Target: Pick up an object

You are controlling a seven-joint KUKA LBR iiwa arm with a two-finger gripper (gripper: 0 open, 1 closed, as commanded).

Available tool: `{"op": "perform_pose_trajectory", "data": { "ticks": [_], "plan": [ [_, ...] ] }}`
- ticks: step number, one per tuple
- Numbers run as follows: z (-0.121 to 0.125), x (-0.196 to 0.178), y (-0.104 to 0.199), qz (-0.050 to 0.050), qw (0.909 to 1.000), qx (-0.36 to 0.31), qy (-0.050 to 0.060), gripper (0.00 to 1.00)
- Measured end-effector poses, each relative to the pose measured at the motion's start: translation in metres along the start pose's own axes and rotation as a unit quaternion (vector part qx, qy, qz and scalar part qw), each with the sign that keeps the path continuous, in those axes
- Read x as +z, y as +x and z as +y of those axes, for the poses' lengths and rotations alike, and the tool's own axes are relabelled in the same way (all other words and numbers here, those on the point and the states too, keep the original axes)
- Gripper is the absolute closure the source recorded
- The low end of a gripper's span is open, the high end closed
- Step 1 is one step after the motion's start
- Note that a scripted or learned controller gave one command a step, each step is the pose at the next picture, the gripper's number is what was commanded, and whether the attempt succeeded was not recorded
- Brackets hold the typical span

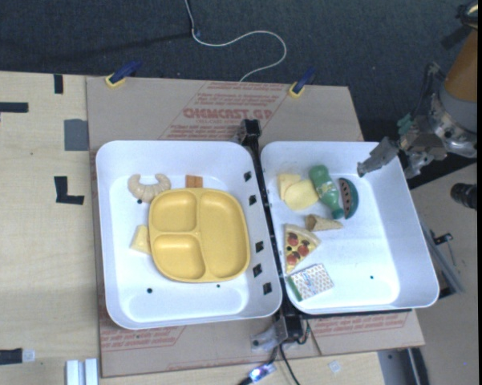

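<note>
The jaws (372,164) hang over the upper right rim of the right bin (401,215); whether they are open or closed cannot be told, and nothing is seen held. That bin holds a green bottle (326,188), watermelon slice (350,196), yellow lump (298,192), pizza slice (299,245) and patterned packet (310,281). The left bin (112,215) holds a yellow divided plate (199,234).

Left bin (112,215): on the table (32,239), touching the right bin (401,247) along its side.
Divided plate (199,235): in the left bin's middle.
Croissant (147,186): behind the plate, at its left corner.
Pizza slice (298,245): right bin, near its left wall.
Bottle (326,189): behind the pizza slice, beside the watermelon slice (350,197).
Pincer (374,160): over the right bin's far right edge.
</note>
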State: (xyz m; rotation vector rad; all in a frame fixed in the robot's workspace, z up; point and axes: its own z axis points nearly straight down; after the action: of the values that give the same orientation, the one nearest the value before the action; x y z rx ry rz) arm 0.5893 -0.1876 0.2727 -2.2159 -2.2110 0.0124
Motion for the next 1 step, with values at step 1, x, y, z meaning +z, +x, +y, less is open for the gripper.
{"op": "perform_pose_trajectory", "data": {
  "ticks": [1],
  "plan": [
    [0.0019, -0.0076, 0.0006, -0.001, 1.0000, -0.002, -0.006, 0.00]
  ]
}}
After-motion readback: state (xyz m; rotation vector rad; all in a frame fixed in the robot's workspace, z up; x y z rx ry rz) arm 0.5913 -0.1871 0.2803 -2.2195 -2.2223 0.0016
